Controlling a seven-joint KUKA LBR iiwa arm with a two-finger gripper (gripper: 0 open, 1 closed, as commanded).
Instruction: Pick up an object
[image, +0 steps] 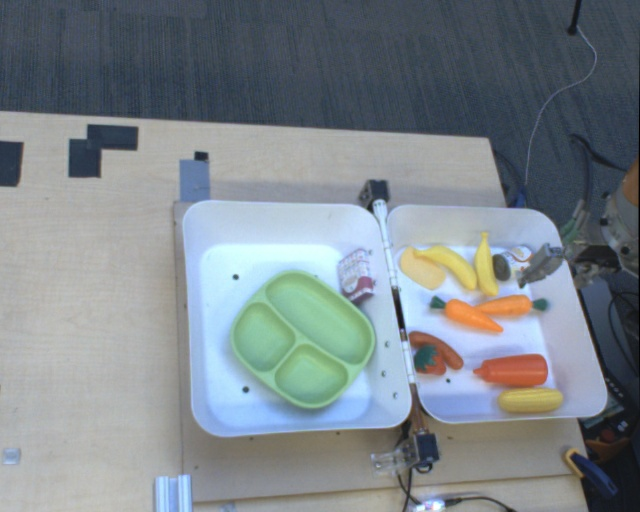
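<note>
Although the arm reaches in from my right, I judge that the task is only at its beginning, because nothing is lifted. The biggest things are the two white bins: the left bin (200, 300) bears a green divided plate (303, 340) and, beside its upper right edge, a small crumpled packet (356, 273). The right bin (590, 375) holds the toy food I can choose from. From large to small I see a red-orange pepper-like piece (513, 370), two carrots lying together (490, 312), a banana (450, 265), a yellow piece near the bottom (531, 401), a second narrow yellow piece (485, 263), and a small red and green item (432, 355). The gripper (543, 265) sits at the upper right of this bin, just beside the carrot tops; whether it is released or clenched I cannot tell. Approach, closing and lifting all remain.
</note>
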